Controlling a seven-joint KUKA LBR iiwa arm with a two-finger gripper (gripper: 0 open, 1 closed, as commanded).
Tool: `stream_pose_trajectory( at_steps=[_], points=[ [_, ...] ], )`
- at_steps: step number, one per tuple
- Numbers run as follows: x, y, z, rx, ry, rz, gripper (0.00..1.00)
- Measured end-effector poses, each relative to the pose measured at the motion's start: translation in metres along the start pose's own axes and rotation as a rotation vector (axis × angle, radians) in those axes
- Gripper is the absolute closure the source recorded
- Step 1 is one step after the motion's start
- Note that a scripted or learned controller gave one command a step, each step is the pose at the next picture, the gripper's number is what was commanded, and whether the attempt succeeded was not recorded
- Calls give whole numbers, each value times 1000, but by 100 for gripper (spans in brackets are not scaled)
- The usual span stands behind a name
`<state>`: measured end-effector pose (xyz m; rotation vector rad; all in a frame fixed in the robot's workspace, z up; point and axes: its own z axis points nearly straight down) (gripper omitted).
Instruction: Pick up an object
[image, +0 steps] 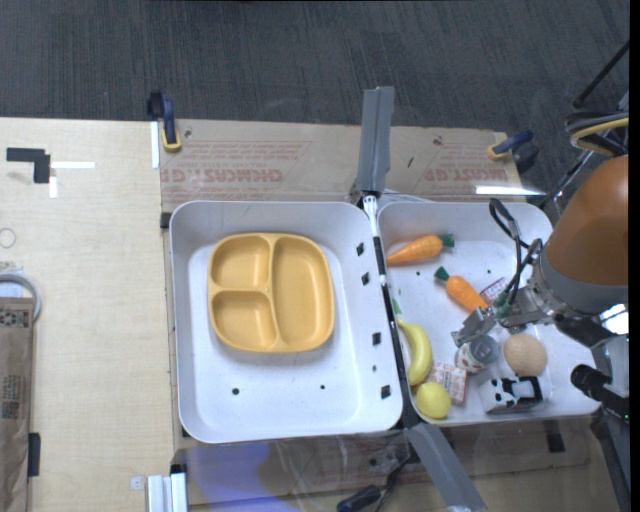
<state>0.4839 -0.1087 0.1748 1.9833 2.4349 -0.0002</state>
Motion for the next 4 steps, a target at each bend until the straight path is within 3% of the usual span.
stream_pose_trajectory(
  at_steps=[1,2,3,4],
  points=[
    [0,0,0,0,0,0,0],
    [-16,64,84,3,1,-93,0],
    [-47,149,80,0,0,-202,0],
    [-36,171,83,2,-2,-390,0]
  ],
)
